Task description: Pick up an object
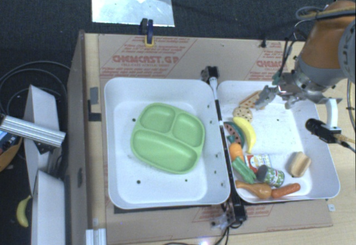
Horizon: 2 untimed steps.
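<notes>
Several toy foods are heaped along the near-left side of the right bin (328, 182). The hand (266, 97) is seen at that bin's far edge, its grip not discernible, nothing visibly held. Nearest to it, just beside and toward the camera, lies a brown cracker (245, 106); a yellow banana (246, 132) is placed further down, its curved length running roughly away from the camera.
</notes>
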### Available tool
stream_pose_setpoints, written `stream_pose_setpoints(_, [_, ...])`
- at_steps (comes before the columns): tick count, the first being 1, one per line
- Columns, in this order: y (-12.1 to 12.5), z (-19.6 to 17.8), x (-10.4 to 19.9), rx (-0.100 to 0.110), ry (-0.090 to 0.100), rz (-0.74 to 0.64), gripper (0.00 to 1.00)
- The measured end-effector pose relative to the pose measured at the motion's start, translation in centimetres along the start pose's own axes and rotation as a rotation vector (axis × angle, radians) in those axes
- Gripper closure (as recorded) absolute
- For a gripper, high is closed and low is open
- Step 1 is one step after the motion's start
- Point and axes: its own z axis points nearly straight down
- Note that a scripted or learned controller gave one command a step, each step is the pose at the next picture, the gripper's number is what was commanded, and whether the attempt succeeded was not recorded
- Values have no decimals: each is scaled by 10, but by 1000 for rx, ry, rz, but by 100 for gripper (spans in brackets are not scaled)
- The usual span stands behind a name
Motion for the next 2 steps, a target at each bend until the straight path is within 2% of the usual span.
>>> stream_pose_setpoints(1, [-23,103,24,-1,-1,3,0])
stream_pose_setpoints(2, [-22,93,25,-2,0,2,100])
